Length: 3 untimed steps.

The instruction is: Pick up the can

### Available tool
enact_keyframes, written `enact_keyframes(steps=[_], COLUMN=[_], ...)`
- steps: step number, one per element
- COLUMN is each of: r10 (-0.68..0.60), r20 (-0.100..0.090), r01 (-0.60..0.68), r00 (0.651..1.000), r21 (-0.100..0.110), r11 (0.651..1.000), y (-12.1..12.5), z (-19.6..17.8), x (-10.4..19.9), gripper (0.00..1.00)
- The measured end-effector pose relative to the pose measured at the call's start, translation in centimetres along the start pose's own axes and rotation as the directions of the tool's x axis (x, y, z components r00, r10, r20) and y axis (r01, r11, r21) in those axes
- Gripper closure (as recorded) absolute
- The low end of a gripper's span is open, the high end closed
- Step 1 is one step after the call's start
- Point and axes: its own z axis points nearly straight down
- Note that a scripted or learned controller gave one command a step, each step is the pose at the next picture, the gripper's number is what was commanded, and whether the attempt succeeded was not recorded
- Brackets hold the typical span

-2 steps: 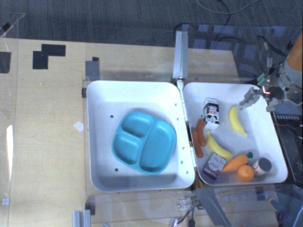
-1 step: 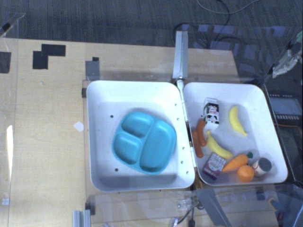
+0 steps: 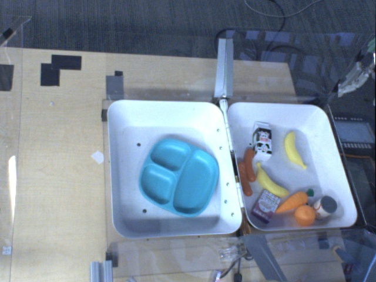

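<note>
The hand (image 3: 354,80) hangs at the upper right, above the floor beyond the far right corner of the right bin (image 3: 332,135), well apart from everything in it; it looks pale and blurred, and I cannot tell whether it is released or clenched. Nothing is seen in its grasp. The can (image 3: 326,206) stands in the near right corner of the right bin, its grey top turned up towards the camera, close to the bin's wall. Just to its left lies an orange (image 3: 304,215), touching or nearly touching it, and a carrot (image 3: 292,202) lies slantwise beside the orange, its green end pointing towards the can. Further left along the near wall is a purple pack (image 3: 265,206), tilted. A banana (image 3: 271,183) lies above the pack and carrot, and a second banana (image 3: 294,150) lies apart nearer the middle of the bin. Two reddish sausages (image 3: 247,170) lie along the left wall, and a small white carton (image 3: 262,140) with dark markings stands beyond them. The left bin (image 3: 120,157) holds a blue divided plate (image 3: 179,177), set about its middle. Both bins sit side by side on the pale wooden table (image 3: 56,157), which bears black tape marks (image 3: 59,68) at its far left. A thin cable (image 3: 294,9) loops on the dark floor beyond.
</note>
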Motion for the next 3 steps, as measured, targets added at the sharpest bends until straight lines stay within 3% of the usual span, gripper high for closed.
enact_keyframes(steps=[3], r10=[0.0], r20=[0.0], r01=[0.0], r00=[1.0], r21=[0.0], r11=[1.0], y=[0.0], z=[0.0], x=[0.0], gripper=[0.0])
